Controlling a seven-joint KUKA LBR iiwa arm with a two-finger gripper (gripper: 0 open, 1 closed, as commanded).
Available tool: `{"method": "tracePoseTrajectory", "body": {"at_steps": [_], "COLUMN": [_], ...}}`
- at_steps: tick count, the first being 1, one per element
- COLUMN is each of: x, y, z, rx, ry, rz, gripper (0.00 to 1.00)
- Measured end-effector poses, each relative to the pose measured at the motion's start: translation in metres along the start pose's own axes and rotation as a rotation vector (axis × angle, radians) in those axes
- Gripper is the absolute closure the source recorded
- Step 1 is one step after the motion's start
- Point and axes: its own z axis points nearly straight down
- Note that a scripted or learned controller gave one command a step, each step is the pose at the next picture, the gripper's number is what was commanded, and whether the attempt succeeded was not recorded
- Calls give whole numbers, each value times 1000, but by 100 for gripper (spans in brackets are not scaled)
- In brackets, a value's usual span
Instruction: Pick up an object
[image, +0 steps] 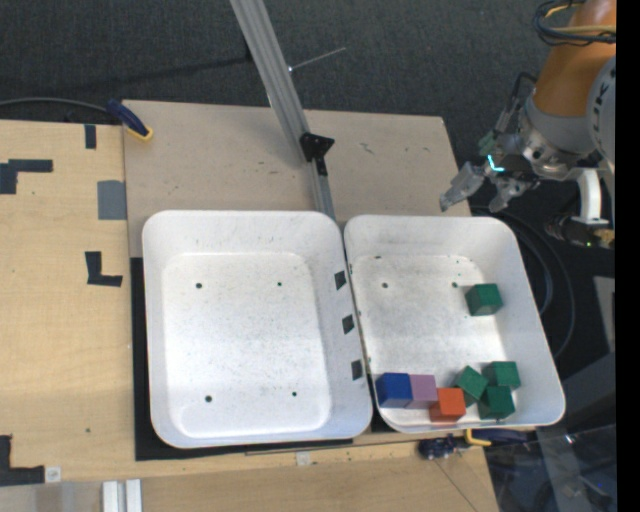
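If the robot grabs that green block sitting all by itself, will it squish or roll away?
Probably neither. The lone green block looks like a solid cube with flat faces, so it should stay stiff and sit still rather than roll. It looks small, so likely light. With bare floor of the right bin all around, a nudge from the tool might slide it.

A robotics lab is suggested: a plywood bench (250, 150) marked with tape patches, two white bins (250, 320) set side by side on a black mat, an aluminium camera pole (285, 90), and cabling at right.
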Motion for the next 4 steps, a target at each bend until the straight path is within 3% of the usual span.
{"method": "tracePoseTrajectory", "body": {"at_steps": [1, 2, 4], "x": [0, 2, 9], "y": [1, -3, 1], "z": [-3, 61, 152], "rx": [-4, 2, 4], "ry": [-3, -1, -3], "rz": [-1, -1, 0], "gripper": [0, 0, 0]}}
